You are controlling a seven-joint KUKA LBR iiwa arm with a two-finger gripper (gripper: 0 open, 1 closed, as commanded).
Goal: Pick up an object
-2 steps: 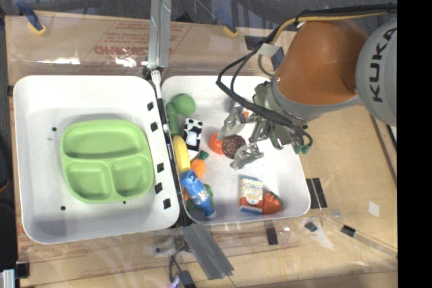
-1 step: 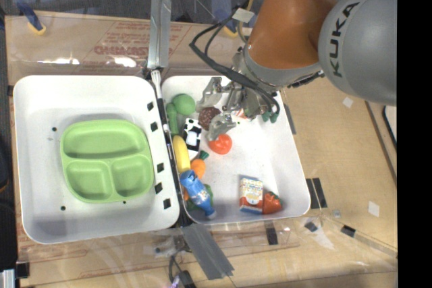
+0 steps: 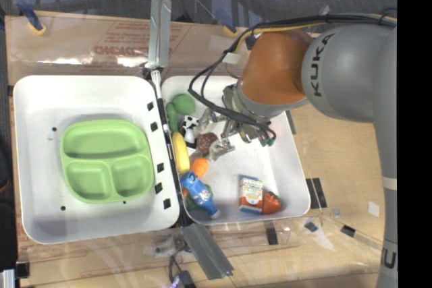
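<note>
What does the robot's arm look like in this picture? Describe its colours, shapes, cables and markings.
The arm is a thick, rounded grey tube with "KUKA" in dark letters on its side. A smooth orange band wraps it above the wrist. Thin black cables loop out beside the band. Below sits a metallic gripper of silver and dark parts.

Matt green plastic tray (image 3: 106, 160); smooth white plastic bins (image 3: 34, 145).

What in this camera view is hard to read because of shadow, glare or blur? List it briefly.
Camera view: even, soft lighting; the white right bin looks bright but not blown out. The arm casts a soft shadow over the toys near the gripper, so the small items there blur together. The green tray in the left bin reads sharply. Clear plastic on the bench shows mild glare.
</note>
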